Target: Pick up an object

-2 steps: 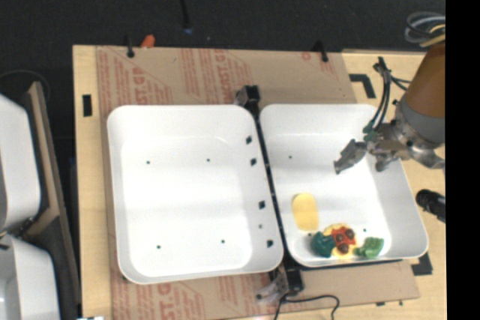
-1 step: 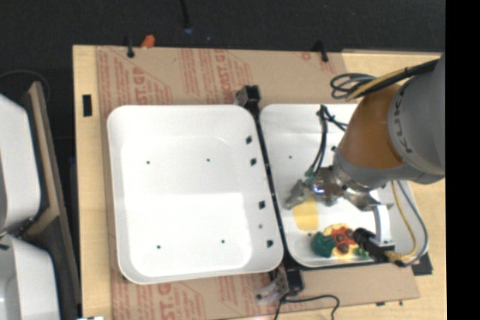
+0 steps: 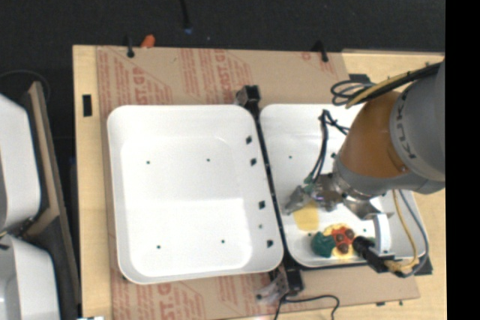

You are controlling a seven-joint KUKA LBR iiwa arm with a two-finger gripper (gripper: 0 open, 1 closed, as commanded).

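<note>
Bench (image 3: 90,161) | hand (image 3: 307,198) near right bin (image 3: 289,131) left wall | beside yellow block (image 3: 307,219)

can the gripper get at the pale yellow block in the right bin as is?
Probably yes. The gripper sits just above the pale yellow block in the right white bin, nothing between them. The green object and red pieces lie beside the block, apart.

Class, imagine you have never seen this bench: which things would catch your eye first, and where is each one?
The big grey arm with its orange band reaches in from the right over the right bin. Below its gripper lies a small bright cluster: a pale yellow piece, a green object and something red. The wide left bin is a plain white expanse.
</note>
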